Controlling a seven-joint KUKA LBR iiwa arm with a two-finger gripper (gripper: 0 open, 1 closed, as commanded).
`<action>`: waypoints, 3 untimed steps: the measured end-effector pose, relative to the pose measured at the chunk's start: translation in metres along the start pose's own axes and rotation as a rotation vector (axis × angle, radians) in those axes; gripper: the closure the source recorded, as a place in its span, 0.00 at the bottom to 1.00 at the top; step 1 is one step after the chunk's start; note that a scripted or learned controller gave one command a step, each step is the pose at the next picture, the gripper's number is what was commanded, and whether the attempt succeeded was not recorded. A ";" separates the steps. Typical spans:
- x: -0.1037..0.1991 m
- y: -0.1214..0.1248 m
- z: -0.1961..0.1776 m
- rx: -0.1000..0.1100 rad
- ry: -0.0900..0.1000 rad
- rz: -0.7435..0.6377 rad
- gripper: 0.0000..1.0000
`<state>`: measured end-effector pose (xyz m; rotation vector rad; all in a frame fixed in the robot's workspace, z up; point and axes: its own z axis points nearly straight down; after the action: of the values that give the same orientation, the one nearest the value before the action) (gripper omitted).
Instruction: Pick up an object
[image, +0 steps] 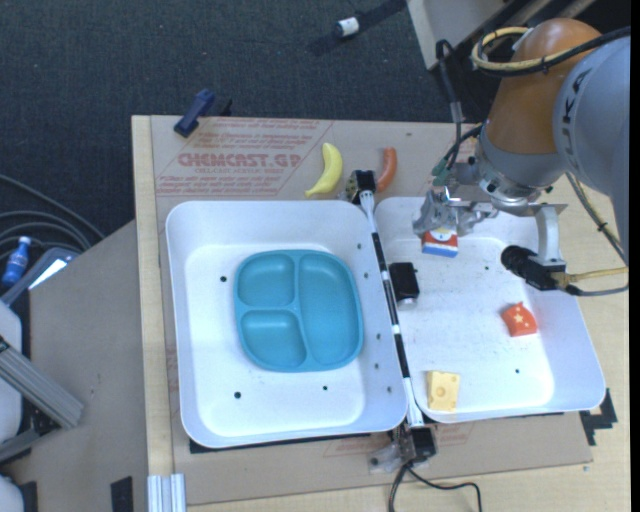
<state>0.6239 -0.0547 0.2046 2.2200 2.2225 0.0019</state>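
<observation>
My gripper (441, 224) hangs over the far left corner of the right bin (560, 390). Directly under its tip sits a small white carton with blue and red print (440, 244), touching or nearly touching it; the view does not settle whether the carton is gripped. Further right in the same bin lies a small orange-red piece (519, 320). A yellow cheese wedge (443, 390) rests near the bin's front left corner.
The left bin (190, 300) holds a blue divided plate (298, 308). A black block (403, 281) sits on the divider between the bins. A banana (326, 170) and an orange carrot (386, 168) lie on the board behind the bins. Cables trail at the right.
</observation>
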 end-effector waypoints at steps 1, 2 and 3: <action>0.037 -0.042 -0.054 0.002 0.000 0.000 1.00; 0.055 -0.114 -0.049 0.004 0.000 0.001 1.00; 0.075 -0.102 -0.056 0.000 0.000 0.000 1.00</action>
<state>0.5219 0.0202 0.2610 2.2201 2.2221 0.0012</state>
